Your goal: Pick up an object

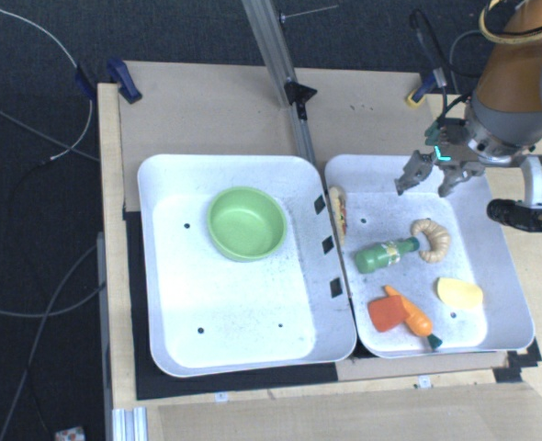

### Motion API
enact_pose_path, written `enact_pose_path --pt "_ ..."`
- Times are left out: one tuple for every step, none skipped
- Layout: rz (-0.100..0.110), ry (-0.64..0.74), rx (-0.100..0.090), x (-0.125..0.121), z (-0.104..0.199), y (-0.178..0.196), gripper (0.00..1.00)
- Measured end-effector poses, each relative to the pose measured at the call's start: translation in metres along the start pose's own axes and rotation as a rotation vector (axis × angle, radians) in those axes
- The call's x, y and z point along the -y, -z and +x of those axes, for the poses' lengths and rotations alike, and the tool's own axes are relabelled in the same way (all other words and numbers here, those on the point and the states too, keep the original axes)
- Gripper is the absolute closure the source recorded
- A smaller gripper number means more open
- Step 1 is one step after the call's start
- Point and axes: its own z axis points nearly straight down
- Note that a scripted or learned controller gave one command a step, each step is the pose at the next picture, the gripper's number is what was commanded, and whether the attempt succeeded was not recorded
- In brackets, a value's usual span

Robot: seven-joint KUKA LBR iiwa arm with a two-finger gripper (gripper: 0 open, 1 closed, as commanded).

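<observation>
Hovering over the right bin [505, 274], the tool [429, 179] seems spread apart, holding nothing.

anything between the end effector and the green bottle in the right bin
Nothing visible. The end effector hovers over the upper part of the right bin, its fingers open and holding nothing. The green bottle lies below it, with bare bin floor between them. The curled tan toy touches the bottle's cap end, so a grasp there is crowded.

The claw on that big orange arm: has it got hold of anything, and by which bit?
Nothing is held. The gripper hangs open above the right bin, its fingers spread, with the green bottle lying lower down.
</observation>
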Motion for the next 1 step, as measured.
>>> enact_pose_path --pt "-0.007 0.001 0.001 -0.0014 -0.0001 0.0038 0.0"
